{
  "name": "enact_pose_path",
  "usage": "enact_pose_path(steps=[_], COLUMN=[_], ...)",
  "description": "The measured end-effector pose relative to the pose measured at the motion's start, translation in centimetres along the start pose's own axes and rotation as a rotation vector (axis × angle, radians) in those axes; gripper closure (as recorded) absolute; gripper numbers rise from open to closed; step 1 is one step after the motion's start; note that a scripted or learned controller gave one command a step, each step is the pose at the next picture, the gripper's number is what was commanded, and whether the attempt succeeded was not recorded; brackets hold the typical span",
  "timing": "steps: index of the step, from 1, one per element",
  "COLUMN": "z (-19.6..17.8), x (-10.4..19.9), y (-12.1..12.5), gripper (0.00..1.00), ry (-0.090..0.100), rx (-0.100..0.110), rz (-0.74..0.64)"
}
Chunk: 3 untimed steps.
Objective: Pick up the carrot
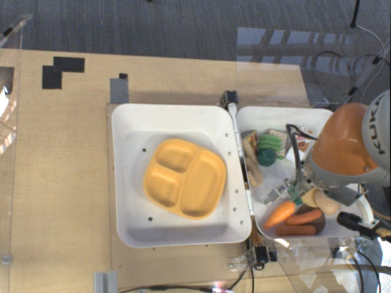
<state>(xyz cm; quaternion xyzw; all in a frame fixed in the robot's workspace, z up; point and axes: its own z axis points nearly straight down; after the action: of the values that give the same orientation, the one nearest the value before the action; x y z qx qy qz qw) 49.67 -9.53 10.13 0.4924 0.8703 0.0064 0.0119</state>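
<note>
The carrot (280,213) is orange with a green top. It lies tilted near the front of the right bin (269,118), its tip pointing front-left. My gripper (286,190) hangs under the grey arm with the orange band, just behind the carrot's green end and close over it. The arm's bulk covers most of the gripper. Nothing can be seen held in it.
Beside the carrot lie a red sausage-like piece (303,217), a brown one (297,229) and a cream piece (325,204). Green toy food (267,143) and a tan item (251,159) sit at the bin's back left. The left bin (125,163) holds a yellow divided plate (185,179).
</note>
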Motion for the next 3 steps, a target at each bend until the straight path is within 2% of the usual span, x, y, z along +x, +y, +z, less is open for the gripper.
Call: enact_pose_path(steps=[1,2,3], z=[1.1,-0.1,0.0], x=[-0.5,-0.6,-0.6], y=[-0.8,-0.3,-0.4], gripper=[0.0,1.0,0.0], ry=[0.008,0.004,0.005], rx=[0.006,-0.001,0.0], rz=[-0.217,-0.217,-0.216])
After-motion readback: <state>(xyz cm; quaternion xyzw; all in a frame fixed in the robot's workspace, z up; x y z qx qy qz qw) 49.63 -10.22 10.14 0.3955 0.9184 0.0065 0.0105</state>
